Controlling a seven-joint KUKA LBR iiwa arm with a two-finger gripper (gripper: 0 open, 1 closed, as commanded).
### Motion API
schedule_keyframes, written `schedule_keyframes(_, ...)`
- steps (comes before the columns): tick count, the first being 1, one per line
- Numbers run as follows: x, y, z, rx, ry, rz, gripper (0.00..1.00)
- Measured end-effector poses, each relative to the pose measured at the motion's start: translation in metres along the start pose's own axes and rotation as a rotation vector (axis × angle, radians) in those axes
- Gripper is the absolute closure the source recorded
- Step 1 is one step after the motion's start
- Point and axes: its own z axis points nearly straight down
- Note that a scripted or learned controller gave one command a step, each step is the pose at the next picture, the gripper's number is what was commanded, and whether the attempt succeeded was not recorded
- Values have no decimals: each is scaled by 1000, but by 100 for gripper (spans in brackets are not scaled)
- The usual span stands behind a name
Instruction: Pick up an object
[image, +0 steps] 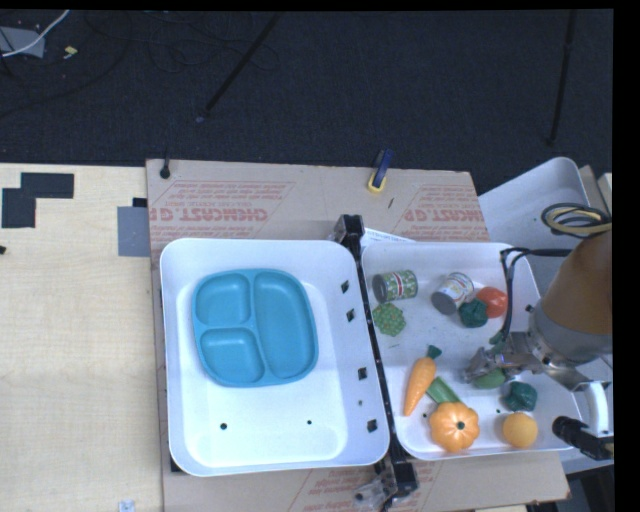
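The right bin (480, 262) is carrying the toy food while the arm (578, 300) is reaching in, its tool (492, 362) hanging over a green piece (487, 379); I cannot tell its grip. The tightly packed pieces are risking a glancing miss, with the carrot (419, 384) and pumpkin (454, 426) lying nearby.

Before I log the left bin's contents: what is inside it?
The left bin holds a blue divided tray with three compartments, nothing visible in them. The bin floor under the tray is covered.
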Motion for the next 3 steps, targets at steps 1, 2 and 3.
schedule_keyframes(1,1,4,-62,-4,-2,-5,100)
schedule_keyframes(2,-6,12,-114,-3,-2,-5,100)
schedule_keyframes(3,-7,12,-129,0,-1,-6,100)
